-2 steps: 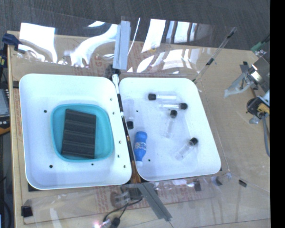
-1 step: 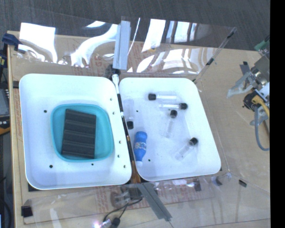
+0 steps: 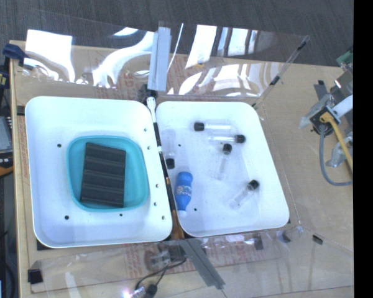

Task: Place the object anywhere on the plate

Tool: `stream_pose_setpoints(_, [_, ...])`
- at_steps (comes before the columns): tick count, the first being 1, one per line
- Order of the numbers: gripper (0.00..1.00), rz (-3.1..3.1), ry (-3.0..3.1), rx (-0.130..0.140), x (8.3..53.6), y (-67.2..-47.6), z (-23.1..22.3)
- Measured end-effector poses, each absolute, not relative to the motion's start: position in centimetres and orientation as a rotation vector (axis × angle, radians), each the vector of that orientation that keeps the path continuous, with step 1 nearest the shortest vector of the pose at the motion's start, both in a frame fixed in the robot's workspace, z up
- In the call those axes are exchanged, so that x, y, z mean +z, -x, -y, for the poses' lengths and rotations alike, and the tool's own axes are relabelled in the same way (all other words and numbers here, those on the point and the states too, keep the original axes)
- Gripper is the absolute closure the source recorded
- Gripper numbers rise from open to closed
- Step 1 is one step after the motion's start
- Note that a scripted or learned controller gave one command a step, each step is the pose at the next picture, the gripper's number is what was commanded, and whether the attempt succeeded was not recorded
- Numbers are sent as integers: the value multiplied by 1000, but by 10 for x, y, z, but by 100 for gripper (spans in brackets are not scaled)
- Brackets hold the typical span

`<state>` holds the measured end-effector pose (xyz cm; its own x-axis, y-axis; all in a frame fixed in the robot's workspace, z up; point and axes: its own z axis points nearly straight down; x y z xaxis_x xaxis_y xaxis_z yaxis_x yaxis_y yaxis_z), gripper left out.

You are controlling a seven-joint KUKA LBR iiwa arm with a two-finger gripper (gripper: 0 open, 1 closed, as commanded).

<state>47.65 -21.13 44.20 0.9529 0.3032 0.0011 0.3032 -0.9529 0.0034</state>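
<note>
A teal square plate [image 3: 135,160] lies in the left bin [image 3: 43,123]. A dark grey ribbed block [image 3: 104,174] rests flat on the plate, a little left of its middle. My gripper [image 3: 328,113] is far off at the bench's right edge, outside both bins, with yellow cables hanging by it. It is well away from the plate and touches none of the objects.
The right bin [image 3: 270,166] holds a small blue bottle [image 3: 183,191] near its left wall, several clear vials with black caps [image 3: 212,128] [image 3: 244,193] and a small black cap [image 3: 170,162]. A clear plastic screen [image 3: 236,48] stands behind the bins.
</note>
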Motion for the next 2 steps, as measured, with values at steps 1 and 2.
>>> stream_pose_setpoints(1, [0, -323, -3121, 4, 442, -477, 211])
stream_pose_setpoints(2, [0, -325, -3121, 4, 442, -477, 211])
